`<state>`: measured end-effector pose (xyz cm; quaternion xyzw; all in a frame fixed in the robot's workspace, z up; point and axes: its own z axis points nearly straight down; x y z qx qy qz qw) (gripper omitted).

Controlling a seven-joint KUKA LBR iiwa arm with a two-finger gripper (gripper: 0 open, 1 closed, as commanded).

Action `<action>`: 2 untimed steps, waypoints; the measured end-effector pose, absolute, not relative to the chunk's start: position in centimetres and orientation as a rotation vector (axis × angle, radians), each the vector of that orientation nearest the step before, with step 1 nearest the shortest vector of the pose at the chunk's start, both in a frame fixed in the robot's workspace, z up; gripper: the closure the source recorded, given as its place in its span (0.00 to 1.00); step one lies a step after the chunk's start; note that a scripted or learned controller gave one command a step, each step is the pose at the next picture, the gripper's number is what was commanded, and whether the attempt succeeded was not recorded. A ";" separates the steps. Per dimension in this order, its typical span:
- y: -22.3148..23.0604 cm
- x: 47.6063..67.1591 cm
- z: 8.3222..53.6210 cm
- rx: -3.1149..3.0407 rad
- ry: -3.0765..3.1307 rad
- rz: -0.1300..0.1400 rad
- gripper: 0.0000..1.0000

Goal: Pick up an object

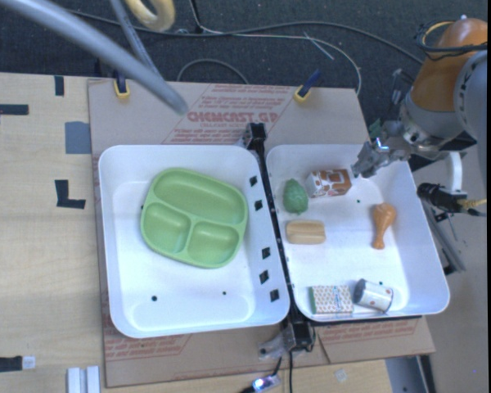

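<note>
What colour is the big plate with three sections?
Light green; the plate shows clearly in the camera view, in the left bin.

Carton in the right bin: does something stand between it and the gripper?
Nothing visible does. The gripper is at the right bin's far edge, just right of the carton, with bare bin floor between them.

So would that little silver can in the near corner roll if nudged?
Probably. The small silver cylindrical can lies on its side on the right white bin's smooth floor, so a nudge could roll it. The small patterned box beside it might block it.
</note>
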<state>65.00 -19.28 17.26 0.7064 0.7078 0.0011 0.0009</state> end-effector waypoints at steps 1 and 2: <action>-19.2 65.1 20.3 2.218 2.222 0.003 1.00; -14.0 64.7 19.5 2.218 2.228 -0.002 1.00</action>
